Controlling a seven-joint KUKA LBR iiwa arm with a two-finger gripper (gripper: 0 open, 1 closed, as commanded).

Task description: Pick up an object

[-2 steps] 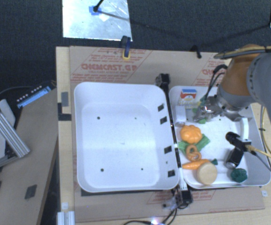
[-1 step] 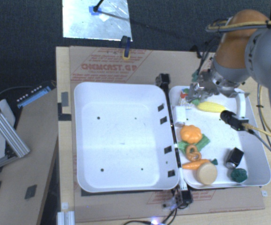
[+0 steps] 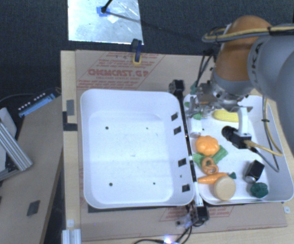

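Standing leftmost: the left bin (image 3: 131, 98), a shallow white tray set well left of the gripper; its right wall touches the neighbouring bin.
Gripper (image 3: 201, 105): lowered over the upper left corner of the right bin (image 3: 284, 187); it is seen as a dark, blurred cluster under the wrist, and whether it is spread or closed cannot be told.
Green scrap (image 3: 195, 115): found just below the gripper, too small to be identified; contact cannot be judged.
Orange toy (image 3: 207, 145): placed below the gripper, apart from it.
Carrot (image 3: 214, 177): laid further below, touching the tan round piece (image 3: 225, 188).
Yellow piece (image 3: 226, 117): seen just right of the gripper, partly hidden by the wrist.
Arm (image 3: 284, 70): cut off by the right edge.
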